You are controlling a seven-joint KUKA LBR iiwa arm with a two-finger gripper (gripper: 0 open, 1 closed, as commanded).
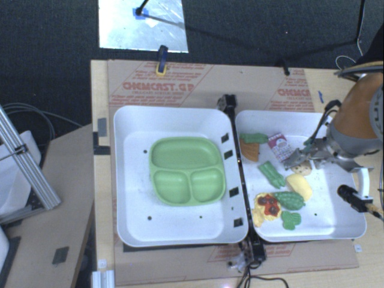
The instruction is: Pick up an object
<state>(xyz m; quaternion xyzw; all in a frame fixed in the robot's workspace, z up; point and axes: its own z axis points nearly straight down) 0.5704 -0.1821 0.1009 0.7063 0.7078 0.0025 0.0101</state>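
Note:
The right bin (336,225) holds several toy foods: a green pod (272,174), a yellow lemon-like piece (299,186), a dark green vegetable (288,200), a yellow slice with red on it (266,206), a small green piece (291,220), a green and orange piece (251,146) and a pink-red carton (278,146). My gripper (302,159) hangs low over the bin's middle, just above the lemon-like piece and right of the carton. A small tan item (303,169) lies right beneath it.
The left bin (135,221) holds a green divided plate (186,170). A black divider with clips (233,161) runs between the bins. The arm's orange and grey wrist (360,122) covers the right bin's far right corner. A black part (351,198) sticks out over its right edge.

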